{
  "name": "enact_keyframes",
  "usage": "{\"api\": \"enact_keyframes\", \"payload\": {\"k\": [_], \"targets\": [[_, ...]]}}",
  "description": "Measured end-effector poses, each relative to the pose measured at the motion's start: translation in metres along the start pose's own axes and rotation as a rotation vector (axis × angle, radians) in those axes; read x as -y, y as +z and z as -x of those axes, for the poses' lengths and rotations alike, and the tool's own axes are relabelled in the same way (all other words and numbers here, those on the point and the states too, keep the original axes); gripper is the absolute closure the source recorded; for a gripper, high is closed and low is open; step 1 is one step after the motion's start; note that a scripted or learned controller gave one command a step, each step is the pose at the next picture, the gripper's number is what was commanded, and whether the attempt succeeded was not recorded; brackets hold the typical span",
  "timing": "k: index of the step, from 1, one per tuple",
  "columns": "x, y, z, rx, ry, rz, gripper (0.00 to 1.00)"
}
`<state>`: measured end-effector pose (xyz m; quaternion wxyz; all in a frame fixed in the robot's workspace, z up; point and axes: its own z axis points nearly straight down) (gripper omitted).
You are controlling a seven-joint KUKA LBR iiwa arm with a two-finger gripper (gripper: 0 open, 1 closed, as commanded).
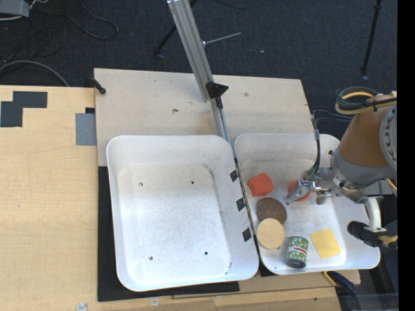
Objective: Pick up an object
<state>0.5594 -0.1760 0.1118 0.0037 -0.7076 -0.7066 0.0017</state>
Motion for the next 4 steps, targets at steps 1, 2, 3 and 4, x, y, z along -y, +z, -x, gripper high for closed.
{"api": "enact_keyframes", "payload": {"k": [1,2,3,4], "targets": [[-0.001,0.020,0.000,0.003,0.002,0.007,0.00],[0.000,0.010,0.000,0.002,0.006,0.006,1.00],[-0.008,-0.038,-0.005,0.003,-0.003,0.010,1.00],[-0.006,-0.082,0.002,0.004,-0.002,0.010,1.00]]}}
